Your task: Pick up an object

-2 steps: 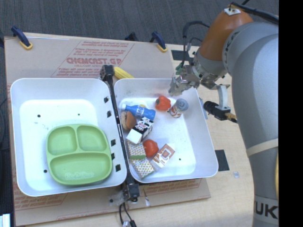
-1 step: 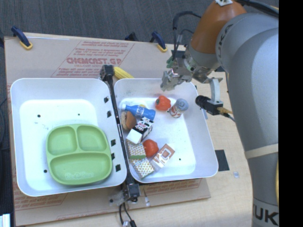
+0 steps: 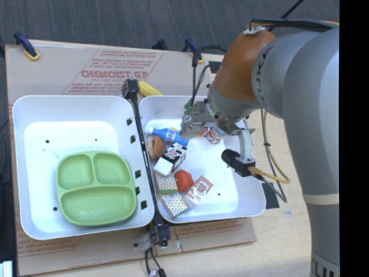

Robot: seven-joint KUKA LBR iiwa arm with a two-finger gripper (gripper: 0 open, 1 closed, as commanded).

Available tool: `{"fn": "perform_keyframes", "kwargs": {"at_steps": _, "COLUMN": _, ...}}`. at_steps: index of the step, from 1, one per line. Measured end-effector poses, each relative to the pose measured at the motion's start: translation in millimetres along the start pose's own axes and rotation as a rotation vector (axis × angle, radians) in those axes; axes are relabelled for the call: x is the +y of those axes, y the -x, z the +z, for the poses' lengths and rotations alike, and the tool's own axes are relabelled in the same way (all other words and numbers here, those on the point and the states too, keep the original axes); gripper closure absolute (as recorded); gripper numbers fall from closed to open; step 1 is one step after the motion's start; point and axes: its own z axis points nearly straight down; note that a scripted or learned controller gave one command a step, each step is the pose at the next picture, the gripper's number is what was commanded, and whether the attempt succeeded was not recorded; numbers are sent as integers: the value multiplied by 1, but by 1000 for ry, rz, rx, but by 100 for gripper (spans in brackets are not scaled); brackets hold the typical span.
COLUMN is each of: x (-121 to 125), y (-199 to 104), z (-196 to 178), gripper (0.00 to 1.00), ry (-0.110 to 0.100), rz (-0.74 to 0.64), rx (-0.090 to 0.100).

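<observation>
In the right bin (image 3: 245,198) a pile of small items lies along the left wall. It holds a blue bottle (image 3: 168,135), a brown round item (image 3: 155,146), a black-and-white carton (image 3: 175,152), a white block (image 3: 164,167), a red tomato-like item (image 3: 183,180) and two flat packets (image 3: 198,190). A red-and-white can (image 3: 213,135) lies further right. My gripper (image 3: 193,122) hangs low over the far part of this bin, just right of the blue bottle and left of the can. The wrist hides its tip.
The left bin (image 3: 34,120) holds a green divided plate (image 3: 95,187). A yellow item (image 3: 151,89) lies on the cardboard behind the bins. A black bracket (image 3: 239,161) and cables hang off the arm over the right bin's right side.
</observation>
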Motion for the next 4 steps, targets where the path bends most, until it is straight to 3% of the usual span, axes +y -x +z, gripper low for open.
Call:
{"fn": "perform_keyframes", "kwargs": {"at_steps": 1, "x": -63, "y": -25, "z": -23, "gripper": 100, "ry": 1, "rz": 2, "rx": -1}}
{"fn": "perform_keyframes", "kwargs": {"at_steps": 2, "x": -63, "y": -25, "z": -23, "gripper": 0, "ry": 1, "rz": 3, "rx": -1}}
{"fn": "perform_keyframes", "kwargs": {"at_steps": 3, "x": -102, "y": -73, "z": -79, "gripper": 0, "ry": 3, "rz": 2, "rx": 0}}
{"fn": "perform_keyframes", "kwargs": {"at_steps": 4, "x": -104, "y": -127, "z": -105, "gripper": 0, "ry": 5, "rz": 1, "rx": 0}}
